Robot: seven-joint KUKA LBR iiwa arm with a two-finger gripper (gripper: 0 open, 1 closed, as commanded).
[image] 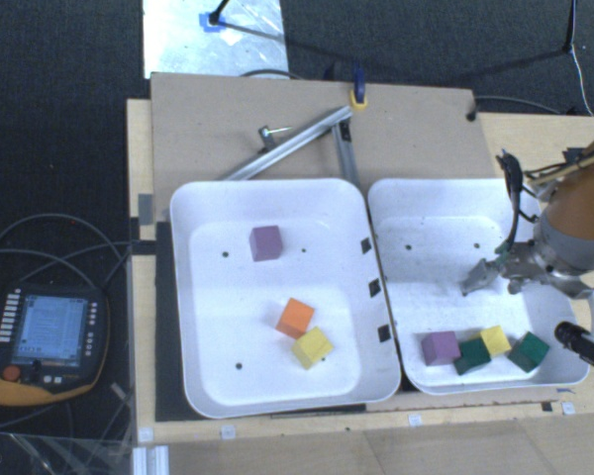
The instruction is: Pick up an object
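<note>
From the overhead camera, I've got the claw (485,275) hanging over the right bin (416,206), roughly in the middle of its floor, with the grey wrist and the orange band of the arm (579,221) coming in from the right edge. Whether the claw is spread or pressed together I can't tell from here; the tip is a grey blur, and nothing shows between its parts.

Now the relation that matters: the closest candidates sit in a row along the near wall of that same bin, so they lie toward me, on the near side of the claw. The purple cube (440,346) is on the left end of the row, then a dark green block (471,355) touching or just beside it, then the yellow cube (495,339), then a second green block (529,350) furthest right, partly under the arm. The purple one lies nearly straight toward the near wall from the claw, a touch left. None has an obvious long axis; they read as cubes, each turned a little.

The left bin (193,265) holds three more: a purple block (265,242) toward the far side, and an orange cube (295,317) touching a yellow block (312,347) nearer me, all well apart from the claw.

I judge the near row the natural target, and its crowding the risk.
</note>
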